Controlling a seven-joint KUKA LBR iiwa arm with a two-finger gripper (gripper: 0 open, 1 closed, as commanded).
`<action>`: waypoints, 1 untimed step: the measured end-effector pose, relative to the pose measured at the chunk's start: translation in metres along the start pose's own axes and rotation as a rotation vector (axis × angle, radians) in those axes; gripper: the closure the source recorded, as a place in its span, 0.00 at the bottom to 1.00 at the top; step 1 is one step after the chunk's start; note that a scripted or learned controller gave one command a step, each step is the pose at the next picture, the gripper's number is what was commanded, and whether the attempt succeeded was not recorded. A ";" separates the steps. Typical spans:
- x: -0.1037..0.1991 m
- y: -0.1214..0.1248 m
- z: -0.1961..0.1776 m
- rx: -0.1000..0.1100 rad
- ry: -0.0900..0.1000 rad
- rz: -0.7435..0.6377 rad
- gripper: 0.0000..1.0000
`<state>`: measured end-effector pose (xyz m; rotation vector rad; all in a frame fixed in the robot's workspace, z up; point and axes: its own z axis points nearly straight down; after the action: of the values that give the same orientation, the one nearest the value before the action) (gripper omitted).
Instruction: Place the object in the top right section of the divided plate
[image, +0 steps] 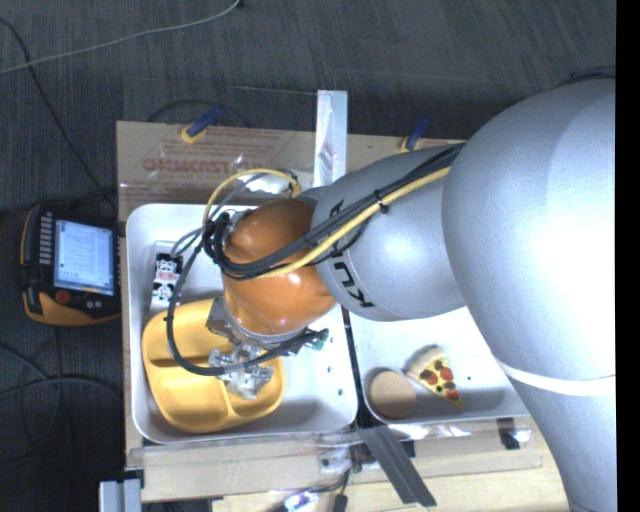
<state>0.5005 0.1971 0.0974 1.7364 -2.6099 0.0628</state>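
Yellow plastic, by its look, makes up the plate (175, 385), which is seated in the lower part of the left bin (140, 225). The gripper (245, 372) is positioned low over the plate's right-hand side, at or near the divider. Whether it is open or closed cannot be told, because the wrist hides it from above; no object is seen held.

The task's thing is not identified with certainty. Two candidates are located in the right bin (480, 398): a pizza slice (437, 375) and, just beside it to the left, a brown piece (392, 393). A small white item (165, 278) is also found in the left bin, above the plate.

Handling is judged as follows:
- The pizza slice is taken to be a light, stiff toy. Being flat and thin, it is best gripped across its two long edges, near the wide crust end, where more thickness is offered.
- The brown piece appears rounded and smooth. Slipping is to be expected, so it should be taken across its widest part.
- Neither is considered fragile, so only moderate closing force is called for.

Release should be made low over the top right section, so that a light part is not bounced over the divider.
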 end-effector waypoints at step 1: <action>-0.017 -0.018 -0.003 -0.030 -0.005 -0.298 1.00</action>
<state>0.5237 0.2056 0.1005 2.0923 -2.3103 0.0167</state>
